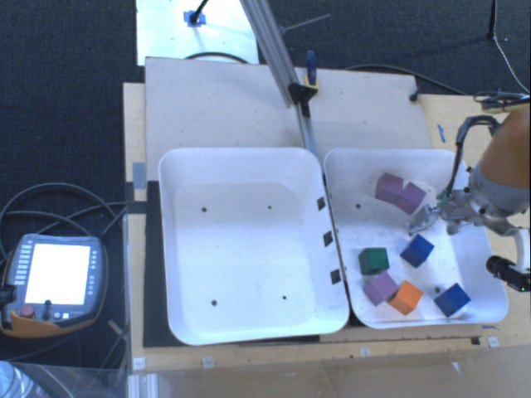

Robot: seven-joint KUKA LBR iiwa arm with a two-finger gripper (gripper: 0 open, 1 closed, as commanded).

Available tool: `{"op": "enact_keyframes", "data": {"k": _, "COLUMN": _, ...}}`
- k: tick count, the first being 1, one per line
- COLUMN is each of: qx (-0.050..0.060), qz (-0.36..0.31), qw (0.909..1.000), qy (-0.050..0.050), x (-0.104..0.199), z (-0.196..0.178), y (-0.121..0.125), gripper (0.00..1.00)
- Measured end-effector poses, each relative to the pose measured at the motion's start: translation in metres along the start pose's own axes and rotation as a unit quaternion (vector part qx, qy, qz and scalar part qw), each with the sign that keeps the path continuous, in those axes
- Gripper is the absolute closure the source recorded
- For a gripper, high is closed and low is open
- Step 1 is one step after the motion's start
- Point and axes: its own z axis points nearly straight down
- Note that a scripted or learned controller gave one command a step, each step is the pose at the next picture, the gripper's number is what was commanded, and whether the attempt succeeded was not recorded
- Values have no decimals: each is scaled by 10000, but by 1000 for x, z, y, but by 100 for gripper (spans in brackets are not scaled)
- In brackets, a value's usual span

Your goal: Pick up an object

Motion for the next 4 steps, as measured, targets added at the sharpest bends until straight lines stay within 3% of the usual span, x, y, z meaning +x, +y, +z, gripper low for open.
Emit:
{"op": "enact_keyframes", "data": {"k": 1, "qx": -35, "qz": -14, "qw": 10000, "qy": -11, "x": 0, "z": -14, "y": 2, "gripper": 100}}
{"op": "enact_keyframes", "data": {"k": 4, "qx": -43, "qz": -15, "qw": 10000, "qy": -13, "x": 8, "z": -143, "y": 17, "gripper": 100}}
